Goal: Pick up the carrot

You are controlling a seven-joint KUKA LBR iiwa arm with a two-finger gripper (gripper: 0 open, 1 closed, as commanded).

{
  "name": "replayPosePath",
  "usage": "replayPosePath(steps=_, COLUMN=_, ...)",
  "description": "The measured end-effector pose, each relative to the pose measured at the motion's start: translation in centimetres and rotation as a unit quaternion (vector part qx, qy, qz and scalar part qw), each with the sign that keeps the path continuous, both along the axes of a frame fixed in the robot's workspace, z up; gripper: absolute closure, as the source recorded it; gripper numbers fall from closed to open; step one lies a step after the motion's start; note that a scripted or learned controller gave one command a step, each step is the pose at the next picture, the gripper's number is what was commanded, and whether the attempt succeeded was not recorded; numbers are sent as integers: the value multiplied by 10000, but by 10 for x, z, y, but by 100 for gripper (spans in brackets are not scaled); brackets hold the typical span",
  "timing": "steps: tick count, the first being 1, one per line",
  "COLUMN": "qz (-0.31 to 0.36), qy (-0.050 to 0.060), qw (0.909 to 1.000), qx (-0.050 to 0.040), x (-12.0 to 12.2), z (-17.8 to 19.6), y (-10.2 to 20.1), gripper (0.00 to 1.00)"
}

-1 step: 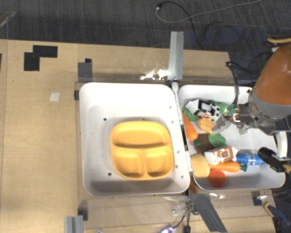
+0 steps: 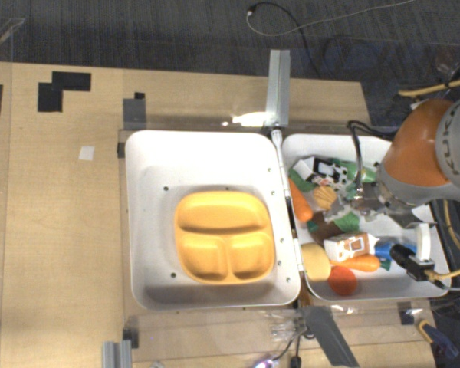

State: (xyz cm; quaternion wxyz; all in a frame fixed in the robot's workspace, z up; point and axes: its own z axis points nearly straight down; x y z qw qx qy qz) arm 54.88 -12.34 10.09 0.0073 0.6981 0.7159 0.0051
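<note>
A red tomato [image 2: 343, 280] is seen below-left of the gripper [image 2: 358, 200]; the carrot [image 2: 300, 202] lies to its left. Its finger state cannot be told.

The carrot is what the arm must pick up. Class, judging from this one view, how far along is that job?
Nothing looks finished: the carrot lies in the right bin, along its left wall. In hand: the gripper is low over the clutter in the middle of that bin, to the right of the carrot, not on it. Left to do: move across to the carrot, grasp it and lift it. The yellow tray sits in the left bin.
</note>
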Motion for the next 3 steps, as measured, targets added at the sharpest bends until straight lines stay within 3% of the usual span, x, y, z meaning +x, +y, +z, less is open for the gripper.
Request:
replayPosePath(steps=1, qz=1205, qy=5, qw=9927, qx=-21, x=-21, z=0, y=-40, gripper=0)
replayPosePath(steps=2, qz=1222, qy=-24, qw=9925, qx=-15, x=-18, z=11, y=-38, gripper=100)
replayPosePath(steps=3, qz=1233, qy=-50, qw=9924, qx=-20, x=-15, z=22, y=-38, gripper=100)
